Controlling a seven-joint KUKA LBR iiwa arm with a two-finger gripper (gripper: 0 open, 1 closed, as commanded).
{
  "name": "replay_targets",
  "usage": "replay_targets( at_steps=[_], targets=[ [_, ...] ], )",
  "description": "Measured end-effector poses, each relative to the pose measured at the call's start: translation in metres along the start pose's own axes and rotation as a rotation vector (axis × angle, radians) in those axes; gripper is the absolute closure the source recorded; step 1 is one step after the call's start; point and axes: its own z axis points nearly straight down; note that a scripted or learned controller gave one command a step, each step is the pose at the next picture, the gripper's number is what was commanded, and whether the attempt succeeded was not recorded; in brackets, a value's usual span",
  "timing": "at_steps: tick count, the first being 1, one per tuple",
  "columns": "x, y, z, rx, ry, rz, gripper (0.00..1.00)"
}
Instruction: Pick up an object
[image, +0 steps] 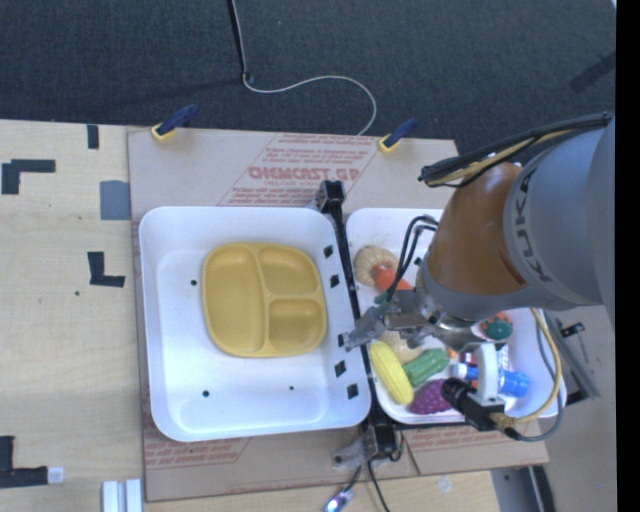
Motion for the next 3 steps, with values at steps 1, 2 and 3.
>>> replay_targets(
  at_steps=[1,2,3],
  targets=[
    [0.080,0.000,0.000,0.000,-0.001,-0.001,0.00],
    [0.158,0.026,0.012,-0.002,-0.001,-0.002,0.00],
    [0.154,0.025,0.002,0.003,-0.003,0.004,1.00]
  ],
)
